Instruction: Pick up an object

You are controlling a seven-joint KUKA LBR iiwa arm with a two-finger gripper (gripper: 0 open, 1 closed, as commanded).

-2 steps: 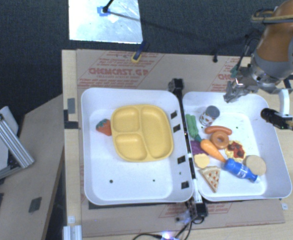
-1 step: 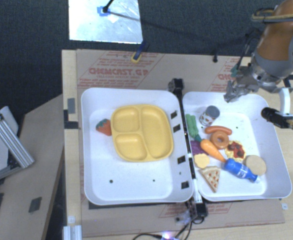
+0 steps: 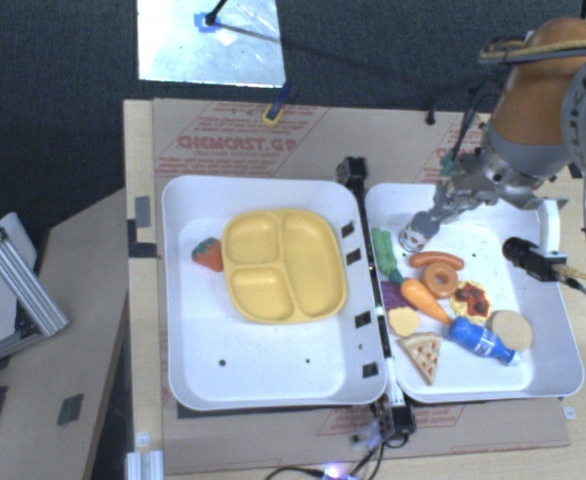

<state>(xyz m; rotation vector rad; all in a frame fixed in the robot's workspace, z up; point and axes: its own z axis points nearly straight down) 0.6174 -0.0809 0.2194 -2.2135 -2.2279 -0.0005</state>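
The gripper (image 3: 416, 234) hangs over the upper left corner of the right bin (image 3: 563, 368), and the grey arm (image 3: 533, 118) slants in from the upper right. From this angle its tip is a small pale blur, so I cannot tell whether it is wide, narrow or closed on anything.

The things to pick lie crowded just below it. A green pod (image 3: 384, 251) lies along the bin's left wall, close beside the tip. A sausage (image 3: 438, 260) lies just below the tip, with a doughnut (image 3: 441, 281) against its lower side. Left of the doughnut, a purple piece (image 3: 391, 293) meets a carrot (image 3: 425, 304) that slants down to the right. A small red-topped piece (image 3: 471, 296) sits right of the doughnut, and it is hard to make out what it is.

Lower down are a pale yellow lump (image 3: 403, 321), a pizza wedge (image 3: 423, 356), a blue bottle (image 3: 480, 337) lying on its side and a tan disc (image 3: 511, 328) just beside the bottle.

The left bin (image 3: 188, 368) holds a yellow divided plate (image 3: 278, 266) and a strawberry (image 3: 208, 254) just beside the plate's left rim. Both bins rest on a cardboard sheet (image 3: 243, 140).
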